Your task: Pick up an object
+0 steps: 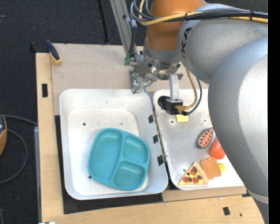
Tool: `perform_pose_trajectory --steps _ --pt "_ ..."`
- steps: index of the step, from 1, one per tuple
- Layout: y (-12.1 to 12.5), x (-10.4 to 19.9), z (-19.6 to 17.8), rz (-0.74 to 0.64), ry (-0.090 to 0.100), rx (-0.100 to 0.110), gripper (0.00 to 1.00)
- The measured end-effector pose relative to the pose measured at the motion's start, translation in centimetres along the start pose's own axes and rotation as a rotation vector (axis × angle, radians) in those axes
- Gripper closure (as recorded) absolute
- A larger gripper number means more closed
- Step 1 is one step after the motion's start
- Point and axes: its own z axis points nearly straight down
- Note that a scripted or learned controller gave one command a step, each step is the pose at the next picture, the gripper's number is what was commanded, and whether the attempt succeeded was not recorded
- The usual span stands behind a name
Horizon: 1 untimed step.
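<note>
My gripper hangs over the back right corner of the left bin, close to the wall between the two bins. Nothing shows between its tips. A teal divided plate lies flat in the left bin, toward the front. In the right bin I see a watermelon slice, a red-orange round piece partly hidden by the arm, a toast-like piece and a pizza slice, all near the front right and well away from the gripper.
The big grey arm covers the right bin's far right side. A metal post rises behind the bins. A black connector with a yellow tag hangs off the wrist above the right bin's back.
</note>
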Motion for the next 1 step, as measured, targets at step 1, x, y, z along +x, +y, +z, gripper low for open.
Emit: perform_pose_trajectory --steps 1 --pt "-0.03 -0.33 -0.08 0.004 -0.001 0.000 0.00"
